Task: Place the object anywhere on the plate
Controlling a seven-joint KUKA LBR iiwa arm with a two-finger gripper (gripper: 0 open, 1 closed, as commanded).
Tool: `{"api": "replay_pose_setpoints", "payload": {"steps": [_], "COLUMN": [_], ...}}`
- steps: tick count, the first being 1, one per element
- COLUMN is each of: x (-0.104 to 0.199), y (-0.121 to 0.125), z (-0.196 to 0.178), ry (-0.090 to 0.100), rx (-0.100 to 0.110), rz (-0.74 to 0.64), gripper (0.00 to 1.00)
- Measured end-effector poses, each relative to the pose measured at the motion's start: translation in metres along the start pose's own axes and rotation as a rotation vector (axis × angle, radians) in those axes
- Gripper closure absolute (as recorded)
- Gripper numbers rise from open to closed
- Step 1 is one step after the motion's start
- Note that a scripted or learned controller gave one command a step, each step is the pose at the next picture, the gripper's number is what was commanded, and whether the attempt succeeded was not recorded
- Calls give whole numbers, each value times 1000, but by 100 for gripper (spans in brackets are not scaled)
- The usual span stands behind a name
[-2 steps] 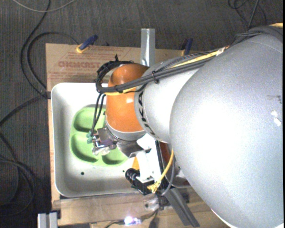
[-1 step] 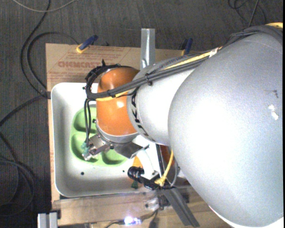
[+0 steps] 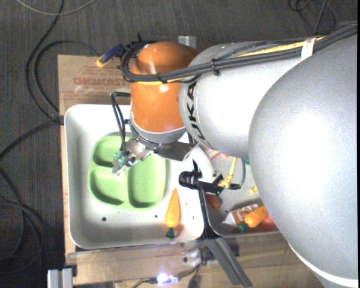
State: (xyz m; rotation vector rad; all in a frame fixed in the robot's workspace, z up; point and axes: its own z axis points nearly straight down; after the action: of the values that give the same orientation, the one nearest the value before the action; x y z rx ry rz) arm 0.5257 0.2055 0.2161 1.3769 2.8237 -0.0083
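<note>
The plate (image 3: 129, 179), green and divided, lay in the left bin (image 3: 78, 161), under my arm (image 3: 240, 113). My gripper (image 3: 121, 159) hovered over it; whether it held anything I could not tell. A carrot (image 3: 173, 212) lay just beside the plate's lower right edge, a likely object. Other toys (image 3: 255, 218) crowded the right bin.

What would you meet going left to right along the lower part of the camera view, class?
White bin's left wall → green plate → toy carrot → orange item in the right bin.
</note>
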Motion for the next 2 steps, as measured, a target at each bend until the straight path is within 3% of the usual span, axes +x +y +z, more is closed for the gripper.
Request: {"api": "replay_pose_setpoints", "payload": {"steps": [1, 2], "x": [-15, 15], "y": [45, 12], "z": [-12, 61], "ry": [0, 3], "rx": [1, 1], "rz": [251, -30], "gripper": [100, 100]}}
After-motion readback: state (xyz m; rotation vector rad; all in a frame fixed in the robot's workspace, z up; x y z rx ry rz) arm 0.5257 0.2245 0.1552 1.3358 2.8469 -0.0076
